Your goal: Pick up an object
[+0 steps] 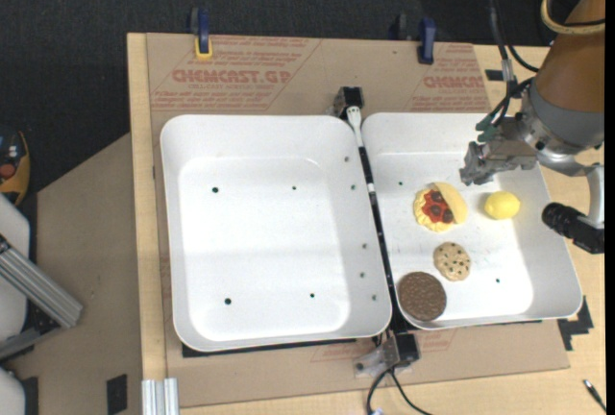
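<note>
Lemon (pixel 501 206) just below gripper (pixel 478 169)

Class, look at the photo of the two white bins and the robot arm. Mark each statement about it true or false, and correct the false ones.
1. All four food items lie in the right bin. True.
2. The gripper holds the lemon. False: the lemon lies on the bin floor, apart from it.
3. The brown cookie lies nearest the front rim. True.
4. The chip cookie lies in the left bin. False: it lies in the right bin, below the small pizza.
</note>
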